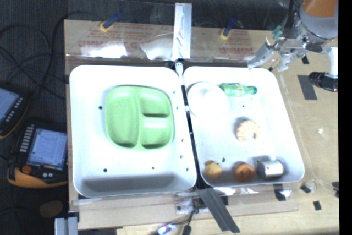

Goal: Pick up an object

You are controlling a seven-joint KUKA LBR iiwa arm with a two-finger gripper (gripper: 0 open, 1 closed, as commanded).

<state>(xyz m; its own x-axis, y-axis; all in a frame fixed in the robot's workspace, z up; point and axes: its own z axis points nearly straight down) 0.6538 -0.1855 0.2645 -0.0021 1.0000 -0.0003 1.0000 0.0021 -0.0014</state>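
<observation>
Gripper is parked up over the top right corner of the right bin, just outside the rim, with nothing between its fingers. They look spread apart to me, one prong angling off toward the left and the other down toward the bin, though it's small in the view so take that with a grain of salt.

Closest candidate for a pick is the green bottle, lying on its side near the back wall of the right bin. It sits down and to the left of the gripper, pretty near, and its long axis runs left to right across the view. So my guess is the fingers would need to close across the short way, front to back, after dropping down and sliding left a bit.

Other stuff in that bin: a white bowl or lid thing just left of the bottle, a pale lumpy round item mid-bin, and along the front wall a brownish ball, an orange-brown one and a small metal can on its side, all in a row. Those are well apart from the gripper.

Left bin just has a green divided tray in it, farthest reach of all.
</observation>
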